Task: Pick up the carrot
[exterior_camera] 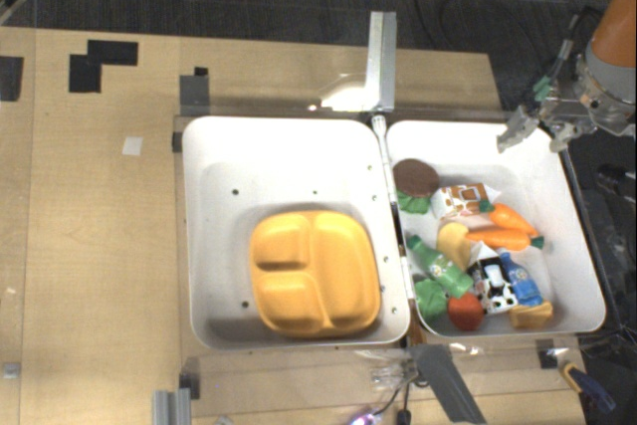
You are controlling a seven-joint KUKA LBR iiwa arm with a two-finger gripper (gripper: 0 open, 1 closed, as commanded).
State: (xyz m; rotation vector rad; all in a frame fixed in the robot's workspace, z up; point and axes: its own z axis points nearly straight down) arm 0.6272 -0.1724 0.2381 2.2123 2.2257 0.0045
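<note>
carrot (510,226) laid flat in the right bin (582,244), long axis roughly left-right, tip pointed right, green top toward the left; gripper (537,129) hung over the bin's upper right corner, fingers spread apart, nothing gripped

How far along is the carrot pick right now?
Nothing looks done: the carrot lies among the toys in the right bin. The pincer sits above that bin's far right corner, nothing seen between its fingers. Descent, grasp and lift remain.

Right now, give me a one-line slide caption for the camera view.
The hand hovers over the right bin's far right corner, apart from the carrot among the toy food.
</note>
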